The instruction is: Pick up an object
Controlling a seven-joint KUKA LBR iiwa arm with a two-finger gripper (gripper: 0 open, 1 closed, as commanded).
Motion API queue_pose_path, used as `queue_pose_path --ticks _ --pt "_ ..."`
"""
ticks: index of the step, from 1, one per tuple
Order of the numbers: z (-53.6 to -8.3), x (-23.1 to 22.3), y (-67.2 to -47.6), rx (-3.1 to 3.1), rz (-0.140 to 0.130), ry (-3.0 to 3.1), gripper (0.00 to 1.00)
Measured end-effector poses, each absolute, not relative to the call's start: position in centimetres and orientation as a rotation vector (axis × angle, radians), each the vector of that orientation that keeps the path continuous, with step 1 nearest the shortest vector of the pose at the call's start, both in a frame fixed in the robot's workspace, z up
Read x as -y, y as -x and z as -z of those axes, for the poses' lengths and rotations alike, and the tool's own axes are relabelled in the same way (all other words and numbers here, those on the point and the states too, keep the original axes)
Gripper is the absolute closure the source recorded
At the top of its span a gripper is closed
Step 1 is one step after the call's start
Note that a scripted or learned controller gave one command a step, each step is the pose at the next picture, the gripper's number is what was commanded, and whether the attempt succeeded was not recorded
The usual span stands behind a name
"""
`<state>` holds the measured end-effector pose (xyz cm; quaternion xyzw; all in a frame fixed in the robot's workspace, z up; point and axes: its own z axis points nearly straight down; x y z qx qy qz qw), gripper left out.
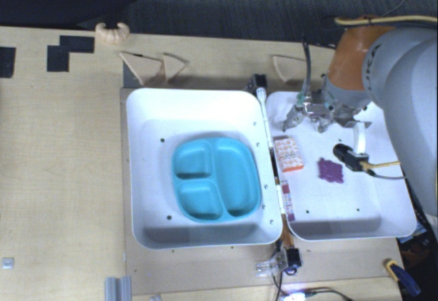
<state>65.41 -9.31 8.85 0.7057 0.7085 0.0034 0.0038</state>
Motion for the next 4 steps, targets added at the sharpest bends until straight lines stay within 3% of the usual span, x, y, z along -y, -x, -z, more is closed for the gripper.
queue_pose_path --ticks 1,2,3,4 --pt "-9.9 9.3 -65.4 -2.223 -0.01 -2.207 1.0" --pt "-12.3 12.3 -64.9 -2.222 -0.004 -2.216 1.0" --pt "-12.0 18.4 -63.6 -2.221 -0.002 -2.216 1.0" --pt "-18.9 11.4 -63.3 -2.226 -0.007 -2.212 1.0"
